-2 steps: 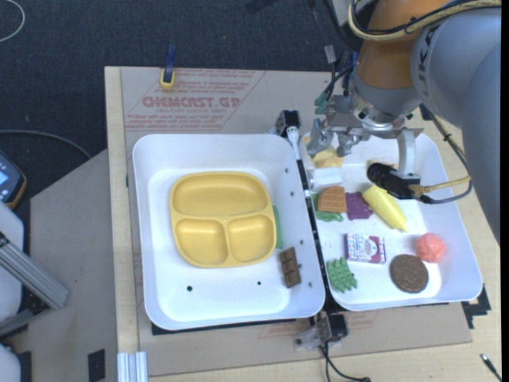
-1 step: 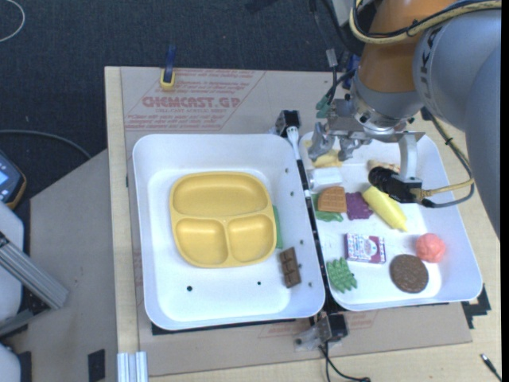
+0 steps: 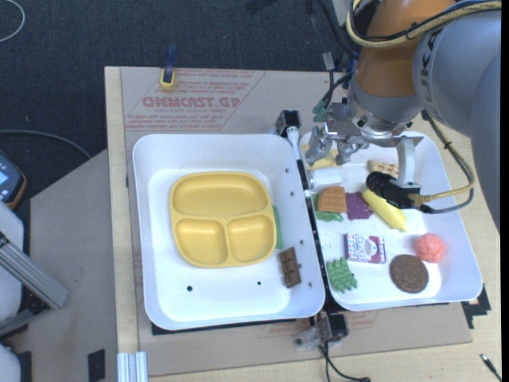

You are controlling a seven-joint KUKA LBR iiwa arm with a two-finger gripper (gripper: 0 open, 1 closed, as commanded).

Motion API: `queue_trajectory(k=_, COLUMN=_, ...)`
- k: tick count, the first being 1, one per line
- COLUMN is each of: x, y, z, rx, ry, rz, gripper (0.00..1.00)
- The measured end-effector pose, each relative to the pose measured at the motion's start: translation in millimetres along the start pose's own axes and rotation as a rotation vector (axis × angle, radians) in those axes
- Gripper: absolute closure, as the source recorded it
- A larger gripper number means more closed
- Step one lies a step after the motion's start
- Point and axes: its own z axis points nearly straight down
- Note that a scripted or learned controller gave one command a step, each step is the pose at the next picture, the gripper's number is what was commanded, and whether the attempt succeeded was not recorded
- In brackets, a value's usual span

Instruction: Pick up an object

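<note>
My gripper (image 3: 328,147) hangs low over the far left corner of the right bin (image 3: 453,213), beneath the orange-banded wrist. Just under it lies a pale yellow piece (image 3: 322,164). Nearby in that bin are a tan cracker (image 3: 383,168), a brown bread slice (image 3: 331,200), a purple piece (image 3: 359,206) and a yellow banana (image 3: 387,212). Closer to the front are a purple-and-white box (image 3: 365,248), a green leafy piece (image 3: 342,274), a brown round cookie (image 3: 409,274) and a pink ball (image 3: 430,247). I see nothing held.
The left bin (image 3: 151,213) holds a yellow divided plate (image 3: 223,217), a green strip (image 3: 276,226) against its right edge, and a brown chocolate bar (image 3: 289,267) near the front right. The bins' shared rim (image 3: 306,213) runs just left of the gripper.
</note>
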Motion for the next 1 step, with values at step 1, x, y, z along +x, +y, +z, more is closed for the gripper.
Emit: queue_trajectory(k=1, x=-2.9, y=17.6, z=-5.4, rx=-0.008, ry=-0.001, rz=-0.001, gripper=1.0)
